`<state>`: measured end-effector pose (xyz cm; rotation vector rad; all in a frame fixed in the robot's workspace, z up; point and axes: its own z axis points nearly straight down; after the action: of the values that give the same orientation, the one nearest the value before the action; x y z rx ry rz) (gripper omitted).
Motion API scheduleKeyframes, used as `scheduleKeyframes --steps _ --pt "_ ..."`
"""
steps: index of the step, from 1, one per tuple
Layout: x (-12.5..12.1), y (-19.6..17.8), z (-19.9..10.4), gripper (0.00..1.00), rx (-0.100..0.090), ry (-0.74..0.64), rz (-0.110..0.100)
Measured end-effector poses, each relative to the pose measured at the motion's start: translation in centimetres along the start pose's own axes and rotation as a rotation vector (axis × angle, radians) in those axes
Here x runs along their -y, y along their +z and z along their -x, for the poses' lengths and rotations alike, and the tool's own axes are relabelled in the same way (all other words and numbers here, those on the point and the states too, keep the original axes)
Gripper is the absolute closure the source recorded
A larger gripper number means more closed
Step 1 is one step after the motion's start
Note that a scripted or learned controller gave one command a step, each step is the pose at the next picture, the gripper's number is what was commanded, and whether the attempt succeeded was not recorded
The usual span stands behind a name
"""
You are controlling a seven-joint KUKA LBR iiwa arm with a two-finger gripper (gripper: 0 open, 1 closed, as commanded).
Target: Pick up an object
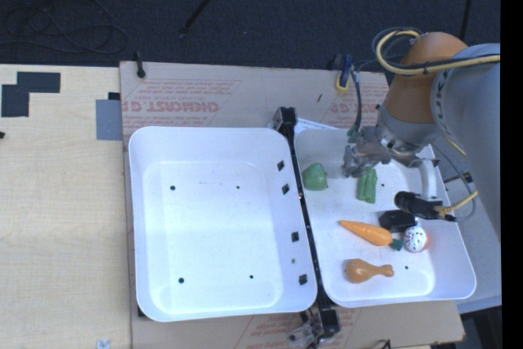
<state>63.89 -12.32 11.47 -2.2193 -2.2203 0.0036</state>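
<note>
Inside the right bin [445,274], a long green piece [366,185] is seen just beside the gripper [355,164]; whether the gripper is open or closed cannot be told. This bin and the left bin [212,241] are laid on printed cardboard [204,98] over a pale bench [57,217]. Behind, a dark floor [270,4] with cables is seen.

You have five pieces in the right-hand bin [458,290]: a green lump [315,176] by its left wall, a green stick [367,185] just right of it, an orange carrot [367,233] lying slantwise mid-bin, a tan drumstick [367,270] below that, and a white spotted ball [415,239] near the carrot's thick end.
</note>
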Motion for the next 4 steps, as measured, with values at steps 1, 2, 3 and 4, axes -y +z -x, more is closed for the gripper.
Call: scheduleKeyframes --steps 1,2,3,4 --pt "10.1 -6.9 6.1 1.00 0.001 0.008 -0.002" --pt "13.9 -19.4 -3.5 1.00 -0.003 -0.009 0.011" --pt "16.4 -28.4 -9.9 1.00 -0.001 -0.008 0.009" --pt "16.4 -34.4 -16.7 1.00 -0.001 -0.008 0.007"
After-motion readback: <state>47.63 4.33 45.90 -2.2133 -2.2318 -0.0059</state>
